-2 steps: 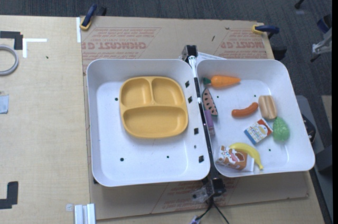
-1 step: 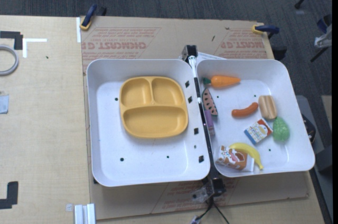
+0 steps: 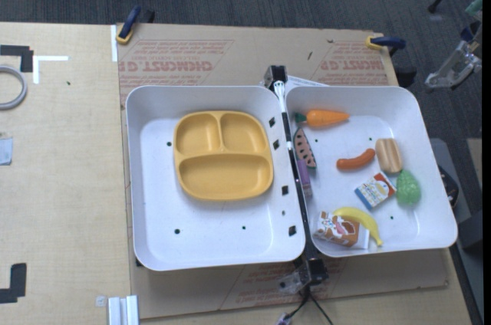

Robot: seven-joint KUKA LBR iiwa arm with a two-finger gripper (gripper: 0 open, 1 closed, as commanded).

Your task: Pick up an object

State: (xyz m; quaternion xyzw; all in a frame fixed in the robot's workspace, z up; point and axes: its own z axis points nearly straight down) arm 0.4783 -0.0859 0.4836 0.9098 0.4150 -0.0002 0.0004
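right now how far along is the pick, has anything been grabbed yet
Nothing looks done yet. The orange toy carrot, red sausage, yellow banana and green round toy all lie in the right white bin. The yellow divided plate sits in the left white bin. Nothing is in hand; the whole pick is left.

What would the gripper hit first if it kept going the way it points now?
Probably the right bin, at its rim near the far right corner. The gripper hangs just outside it, seemingly aimed down and leftward. Depth is unclear.
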